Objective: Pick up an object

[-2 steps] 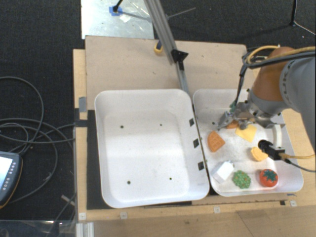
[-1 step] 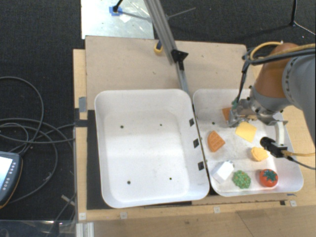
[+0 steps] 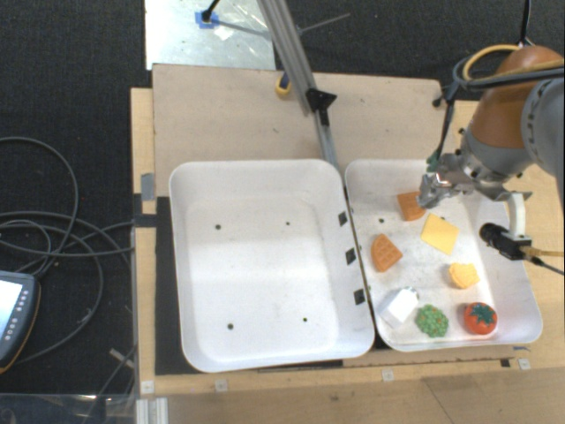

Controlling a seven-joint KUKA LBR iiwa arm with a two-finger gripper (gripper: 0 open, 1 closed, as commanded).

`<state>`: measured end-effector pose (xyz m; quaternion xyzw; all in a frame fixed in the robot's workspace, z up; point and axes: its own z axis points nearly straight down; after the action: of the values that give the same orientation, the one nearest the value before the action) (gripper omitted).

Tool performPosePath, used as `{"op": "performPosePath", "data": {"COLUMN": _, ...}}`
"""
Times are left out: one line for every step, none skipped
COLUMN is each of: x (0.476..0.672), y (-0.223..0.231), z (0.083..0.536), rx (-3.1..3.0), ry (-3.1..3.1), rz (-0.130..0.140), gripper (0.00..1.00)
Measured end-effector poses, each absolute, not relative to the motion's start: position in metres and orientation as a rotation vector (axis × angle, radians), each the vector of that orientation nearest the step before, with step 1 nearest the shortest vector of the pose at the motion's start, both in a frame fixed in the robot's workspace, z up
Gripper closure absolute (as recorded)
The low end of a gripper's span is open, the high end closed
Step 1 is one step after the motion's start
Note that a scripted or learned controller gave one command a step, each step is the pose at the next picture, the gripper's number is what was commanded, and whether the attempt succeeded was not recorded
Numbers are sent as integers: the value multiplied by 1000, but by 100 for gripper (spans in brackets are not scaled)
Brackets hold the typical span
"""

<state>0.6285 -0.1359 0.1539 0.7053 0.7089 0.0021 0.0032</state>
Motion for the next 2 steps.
{"op": "performPosePath", "data": {"x": 631, "y": -128, "z": 216, "rx": 2208, "ry": 2224, "rz": 8, "gripper": 100}}
{"op": "performPosePath", "data": {"x": 633, "y": -128, "z": 258, "rx": 2210, "ry": 2224, "rz": 6, "gripper": 100}}
